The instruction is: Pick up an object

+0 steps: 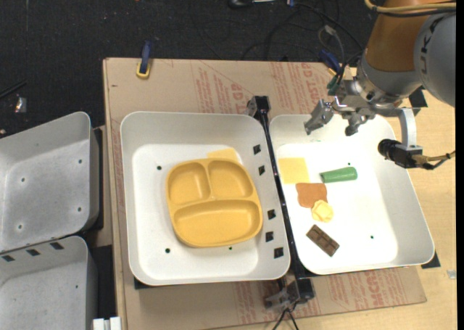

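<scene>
In the right bin (391, 227) lie a pale yellow square (293, 170), a green cylinder (338, 174), an orange-brown flat piece (312, 194), a small yellow lump (322, 211) and a brown chocolate bar (322, 240). My gripper (335, 122) hangs over the bin's far edge, above and behind these pieces. Its two fingers are spread apart with nothing between them. The left bin (145, 249) holds a yellow divided plate (214, 201) with a pale yellow piece (224, 154) tucked at its far rim.
A black divider (272, 183) with clips runs between the two bins. The bench's cardboard top (188, 82) shows behind them, with a blue-and-yellow clamp (145, 60) at its far left. Spare white bins (43, 176) lie off the bench on the left.
</scene>
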Available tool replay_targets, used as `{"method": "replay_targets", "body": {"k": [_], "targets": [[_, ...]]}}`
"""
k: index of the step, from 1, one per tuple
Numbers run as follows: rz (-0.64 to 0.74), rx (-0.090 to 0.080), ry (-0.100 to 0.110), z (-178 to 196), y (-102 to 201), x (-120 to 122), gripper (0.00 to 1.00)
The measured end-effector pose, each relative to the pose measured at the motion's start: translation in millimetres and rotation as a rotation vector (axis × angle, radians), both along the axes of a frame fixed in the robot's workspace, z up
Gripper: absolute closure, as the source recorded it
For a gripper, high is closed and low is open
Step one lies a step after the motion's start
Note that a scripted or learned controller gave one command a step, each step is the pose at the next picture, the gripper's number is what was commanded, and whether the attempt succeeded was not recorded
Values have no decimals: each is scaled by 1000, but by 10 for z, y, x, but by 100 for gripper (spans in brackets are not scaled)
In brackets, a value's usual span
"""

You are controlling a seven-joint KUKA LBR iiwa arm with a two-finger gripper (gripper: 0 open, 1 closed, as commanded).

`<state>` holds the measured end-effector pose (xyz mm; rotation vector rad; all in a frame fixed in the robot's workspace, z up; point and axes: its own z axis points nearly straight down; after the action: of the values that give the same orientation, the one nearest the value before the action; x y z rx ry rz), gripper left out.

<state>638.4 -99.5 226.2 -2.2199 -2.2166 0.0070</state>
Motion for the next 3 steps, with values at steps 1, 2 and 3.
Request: {"method": "replay_targets", "body": {"k": [1, 2, 3], "targets": [[0, 0, -2, -447, -13, 41, 0], [4, 0, -2, -926, 75, 50, 0], [2, -1, -9, -788, 68, 66, 100]]}}
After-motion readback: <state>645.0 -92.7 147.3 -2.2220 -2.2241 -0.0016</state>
